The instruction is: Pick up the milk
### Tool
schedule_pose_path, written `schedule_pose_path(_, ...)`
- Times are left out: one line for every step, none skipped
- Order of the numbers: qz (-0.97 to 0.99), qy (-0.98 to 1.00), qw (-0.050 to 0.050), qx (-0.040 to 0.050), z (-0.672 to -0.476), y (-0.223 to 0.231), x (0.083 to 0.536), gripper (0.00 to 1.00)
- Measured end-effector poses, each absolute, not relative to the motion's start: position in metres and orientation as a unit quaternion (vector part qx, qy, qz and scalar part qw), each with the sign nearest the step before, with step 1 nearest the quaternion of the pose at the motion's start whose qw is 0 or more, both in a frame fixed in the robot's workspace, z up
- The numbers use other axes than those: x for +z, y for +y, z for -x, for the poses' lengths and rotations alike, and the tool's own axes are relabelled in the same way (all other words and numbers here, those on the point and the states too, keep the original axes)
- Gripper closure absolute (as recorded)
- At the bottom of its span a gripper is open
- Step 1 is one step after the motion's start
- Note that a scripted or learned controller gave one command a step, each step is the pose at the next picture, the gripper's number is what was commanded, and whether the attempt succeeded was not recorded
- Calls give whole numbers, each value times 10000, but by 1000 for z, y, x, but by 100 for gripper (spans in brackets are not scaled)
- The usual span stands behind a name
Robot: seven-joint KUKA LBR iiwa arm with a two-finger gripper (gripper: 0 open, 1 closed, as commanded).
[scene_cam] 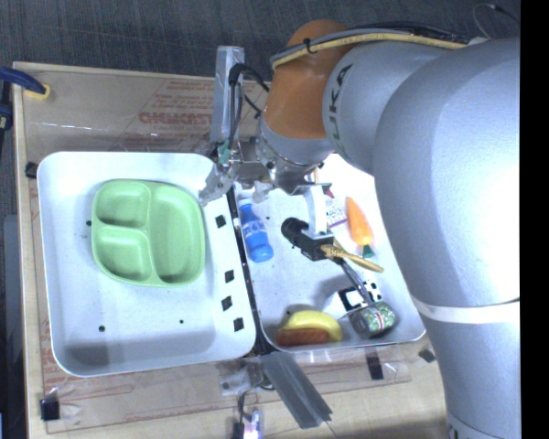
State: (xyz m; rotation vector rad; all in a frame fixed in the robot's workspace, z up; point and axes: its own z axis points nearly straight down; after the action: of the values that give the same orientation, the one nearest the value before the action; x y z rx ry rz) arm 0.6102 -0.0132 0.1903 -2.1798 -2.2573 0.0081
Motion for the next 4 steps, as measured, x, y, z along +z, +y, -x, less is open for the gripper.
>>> schedule_pose_path(6505, -7595, -1, 2, -657, -1, 214, 0)
schedule_pose_path(6846, -7289, 16, 16, -656, -63, 192, 0)
schedule_pose_path(5806, -8142, 15, 11, -625, -117, 184, 0)
schedule_pose_path(6439, -7651, 11, 10, -582, -180, 91, 0)
